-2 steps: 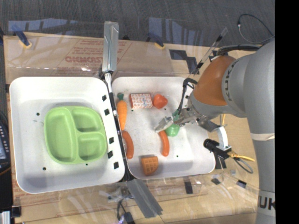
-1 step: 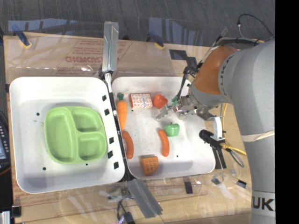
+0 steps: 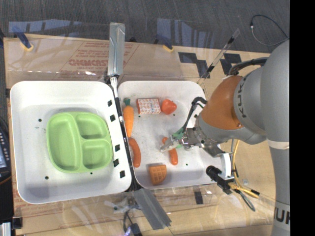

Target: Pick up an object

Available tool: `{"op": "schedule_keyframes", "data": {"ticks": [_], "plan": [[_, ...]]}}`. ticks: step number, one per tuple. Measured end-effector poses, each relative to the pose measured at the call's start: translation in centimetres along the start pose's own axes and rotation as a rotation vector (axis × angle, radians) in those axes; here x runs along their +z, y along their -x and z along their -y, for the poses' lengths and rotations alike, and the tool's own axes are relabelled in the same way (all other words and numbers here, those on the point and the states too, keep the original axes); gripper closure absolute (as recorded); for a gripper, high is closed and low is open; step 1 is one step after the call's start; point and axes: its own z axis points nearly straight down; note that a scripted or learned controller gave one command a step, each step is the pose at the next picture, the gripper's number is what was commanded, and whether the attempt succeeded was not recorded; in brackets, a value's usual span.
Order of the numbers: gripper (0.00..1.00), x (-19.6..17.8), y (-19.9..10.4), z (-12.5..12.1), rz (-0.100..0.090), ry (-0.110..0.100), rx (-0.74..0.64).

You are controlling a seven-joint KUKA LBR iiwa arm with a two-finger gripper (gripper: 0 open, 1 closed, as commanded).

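Gripper (image 3: 170, 142) low in the right bin (image 3: 194, 173), over a small orange sausage (image 3: 173, 155).
Whether it is clenched cannot be told. The sausage lies just under and beside it; carrot (image 3: 128, 120) further left.

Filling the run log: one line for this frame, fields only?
phase: reaching | gripper: low in right bin, beside small orange piece | grasp: none visible | green tray: left bin | carrot: untouched
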Motion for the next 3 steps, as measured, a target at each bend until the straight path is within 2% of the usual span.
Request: {"op": "schedule_keyframes", "data": {"ticks": [1, 2, 3], "plan": [[0.00, -4.4, 0.3, 2.6, 0.001, 0.003, -0.038], [0.00, 0.1, 0.1, 0.2, 0.001, 0.003, 0.014], [1.00, -0.9, 0.1, 0.2, 0.001, 0.001, 0.010]]}}
